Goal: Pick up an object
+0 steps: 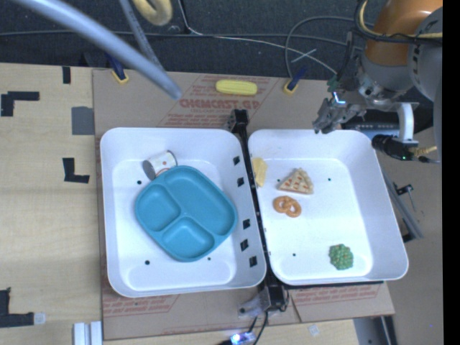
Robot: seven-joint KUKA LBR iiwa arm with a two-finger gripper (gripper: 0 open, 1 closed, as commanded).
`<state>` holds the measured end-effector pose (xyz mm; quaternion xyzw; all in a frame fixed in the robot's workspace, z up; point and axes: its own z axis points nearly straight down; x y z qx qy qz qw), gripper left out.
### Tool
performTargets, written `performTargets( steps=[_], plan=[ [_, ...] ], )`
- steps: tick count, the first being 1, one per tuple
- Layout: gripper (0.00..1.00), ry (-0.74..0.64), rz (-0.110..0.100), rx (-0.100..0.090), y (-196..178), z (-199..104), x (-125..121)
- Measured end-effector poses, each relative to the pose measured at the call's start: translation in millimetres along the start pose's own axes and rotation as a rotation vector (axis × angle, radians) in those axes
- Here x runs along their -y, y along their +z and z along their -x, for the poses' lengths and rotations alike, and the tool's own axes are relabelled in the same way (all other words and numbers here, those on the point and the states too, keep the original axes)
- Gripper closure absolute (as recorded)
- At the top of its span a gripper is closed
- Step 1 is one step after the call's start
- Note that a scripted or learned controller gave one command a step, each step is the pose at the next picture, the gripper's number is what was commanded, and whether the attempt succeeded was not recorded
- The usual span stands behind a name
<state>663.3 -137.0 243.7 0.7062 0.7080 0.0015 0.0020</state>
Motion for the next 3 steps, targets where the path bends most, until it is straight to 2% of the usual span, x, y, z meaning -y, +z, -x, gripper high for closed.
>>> performTargets(
  steps=[1,2,3],
  plan=[
    [1.0,-0.001,-0.008,-0.002,13.3,-44.9,25.7],
    [1.0,-0.001,-0.008,-0.001,20.0,-84.4,56.6],
    [1.0,-0.002,-0.009,-0.002,30.4,-130.4,77.3]
  ],
)
